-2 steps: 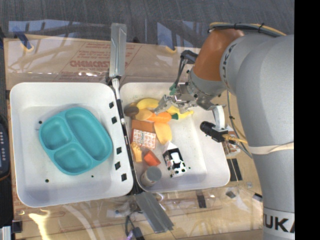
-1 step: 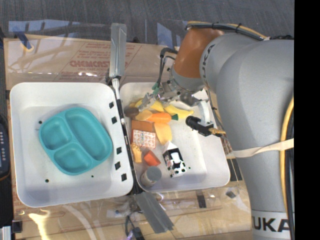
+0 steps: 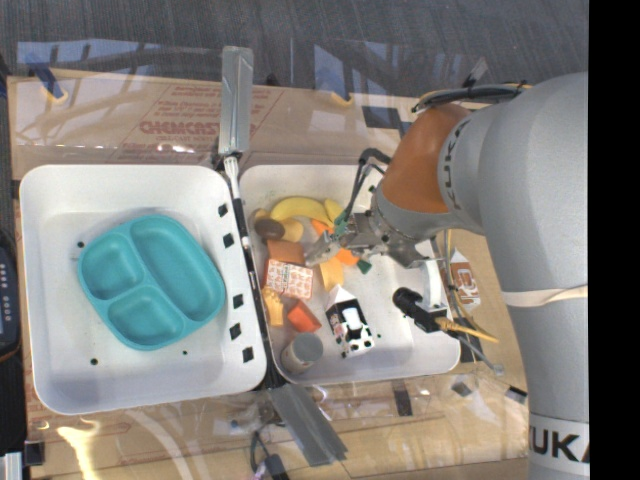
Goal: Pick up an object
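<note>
Grey arm (image 3: 520,188) looms closest, reaching into the right bin (image 3: 400,360). Its gripper (image 3: 340,236) sits low among toys beside the banana (image 3: 298,209); whether open or closed, I cannot tell.

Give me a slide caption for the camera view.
Gripper lowered among toys beside banana in right bin; teal plate in left bin.

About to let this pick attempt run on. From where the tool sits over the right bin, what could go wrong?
1. The tool is low in a tight cluster: yellow banana, orange pieces and patterned box touch or crowd each other, so it may nudge neighbours or grab two.
2. The black-and-white cow toy and grey cup lie close by and could get knocked.
</note>
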You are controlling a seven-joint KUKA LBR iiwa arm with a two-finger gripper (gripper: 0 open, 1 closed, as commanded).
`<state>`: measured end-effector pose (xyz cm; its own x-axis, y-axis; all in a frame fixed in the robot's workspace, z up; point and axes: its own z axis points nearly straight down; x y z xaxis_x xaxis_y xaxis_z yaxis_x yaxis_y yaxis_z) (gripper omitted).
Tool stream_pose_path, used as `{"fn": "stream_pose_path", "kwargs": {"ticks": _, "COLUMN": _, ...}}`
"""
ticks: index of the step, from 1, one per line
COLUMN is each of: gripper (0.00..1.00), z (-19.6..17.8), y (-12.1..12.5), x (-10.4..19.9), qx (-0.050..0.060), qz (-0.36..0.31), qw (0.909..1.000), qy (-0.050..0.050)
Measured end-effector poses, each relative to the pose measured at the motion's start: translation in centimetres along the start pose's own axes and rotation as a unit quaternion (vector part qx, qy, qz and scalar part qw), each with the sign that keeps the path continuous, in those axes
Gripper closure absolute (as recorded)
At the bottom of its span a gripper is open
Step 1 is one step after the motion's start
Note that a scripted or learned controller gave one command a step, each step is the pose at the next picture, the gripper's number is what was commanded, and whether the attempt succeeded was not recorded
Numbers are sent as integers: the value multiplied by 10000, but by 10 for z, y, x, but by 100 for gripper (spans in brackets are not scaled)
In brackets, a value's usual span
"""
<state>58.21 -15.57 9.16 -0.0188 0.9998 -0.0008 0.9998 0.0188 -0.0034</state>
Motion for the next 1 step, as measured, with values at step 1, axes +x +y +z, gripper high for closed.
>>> {"fn": "stream_pose_path", "kwargs": {"ticks": 1, "gripper": 100, "z": -10, "y": 0, "x": 1, "qx": 9, "qz": -23, "qw": 10000, "qy": 8}}
